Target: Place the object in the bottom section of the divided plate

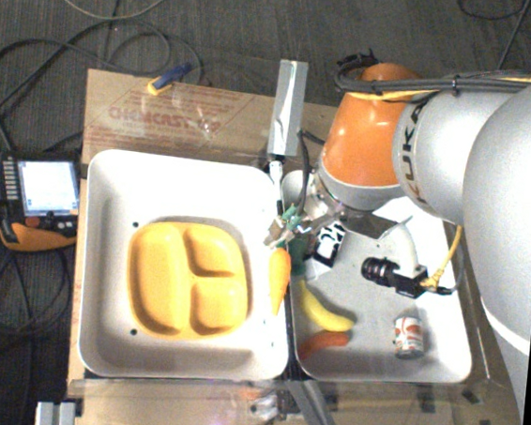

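Carrot (279,276) hangs upright, tip down, green top clamped in the gripper (289,226), beside the divided plate (188,278).

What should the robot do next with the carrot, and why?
Probably carry the carrot a little further left, over the yellow divided plate. The carrot hangs by its green top from the gripper, right over the rim between the two white bins, so it is not above the plate yet. Letting go now would likely drop it on the rim, beside the plate.
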Motion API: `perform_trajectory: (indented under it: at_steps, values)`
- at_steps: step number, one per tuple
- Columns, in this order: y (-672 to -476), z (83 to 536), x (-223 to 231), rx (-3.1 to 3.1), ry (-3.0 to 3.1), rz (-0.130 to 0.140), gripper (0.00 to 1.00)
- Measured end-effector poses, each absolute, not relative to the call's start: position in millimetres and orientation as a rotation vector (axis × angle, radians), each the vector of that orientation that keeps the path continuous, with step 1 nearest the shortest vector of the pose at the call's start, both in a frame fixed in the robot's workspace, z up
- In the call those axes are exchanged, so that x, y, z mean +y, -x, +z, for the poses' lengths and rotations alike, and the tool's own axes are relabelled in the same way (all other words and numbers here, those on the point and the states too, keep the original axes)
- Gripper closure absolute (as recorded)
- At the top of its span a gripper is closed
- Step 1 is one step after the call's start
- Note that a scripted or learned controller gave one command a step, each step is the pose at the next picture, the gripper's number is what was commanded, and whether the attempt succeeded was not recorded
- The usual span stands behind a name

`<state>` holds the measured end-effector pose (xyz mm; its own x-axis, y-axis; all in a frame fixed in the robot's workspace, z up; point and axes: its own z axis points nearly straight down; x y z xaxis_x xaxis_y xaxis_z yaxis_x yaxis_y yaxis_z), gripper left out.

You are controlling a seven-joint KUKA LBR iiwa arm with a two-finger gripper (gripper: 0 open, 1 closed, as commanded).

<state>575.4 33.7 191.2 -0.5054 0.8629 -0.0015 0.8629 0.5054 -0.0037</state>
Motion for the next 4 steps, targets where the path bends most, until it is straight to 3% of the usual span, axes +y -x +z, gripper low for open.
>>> perform_trajectory:
  at_steps: [1,2,3,4]
  values:
    - [-588.1,232.4,16.3,-2.762,1.497,0.004,1.0]
    - [-629.6,217.1,88.9,-2.962,1.049,0.002,1.0]
    - [-655.5,161.0,117.4,-3.042,0.791,0.004,1.0]
    - [-594.1,173.3,162.6,-3.037,0.797,0.0,1.0]
